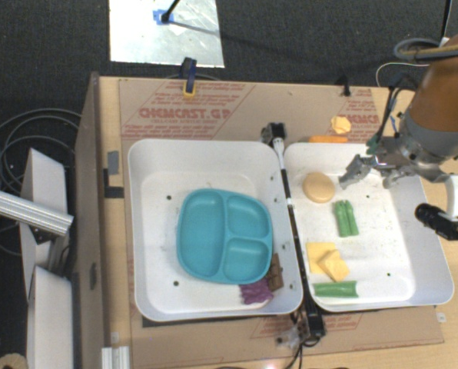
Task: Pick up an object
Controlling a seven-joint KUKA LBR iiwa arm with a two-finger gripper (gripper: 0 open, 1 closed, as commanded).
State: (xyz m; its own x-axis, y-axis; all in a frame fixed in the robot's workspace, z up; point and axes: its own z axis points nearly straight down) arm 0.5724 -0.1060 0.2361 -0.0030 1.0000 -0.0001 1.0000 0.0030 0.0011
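nearest the lens, left of the bar between the bins [284, 183], a purple scrap [253, 292] and a brown piece [276, 274] touch a teal plate [224, 235]. right of that bar lie a green bean [335, 288], yellow cheese [328, 261], a green stalk [346, 218] and a tan bun [318, 187]. the gripper [373, 174] hovers just right of the bun, fingers spread, holding nothing. likely the approach step; next it needs to drop and close on the bun.

Grey arm [436, 141], orange band, looped cables
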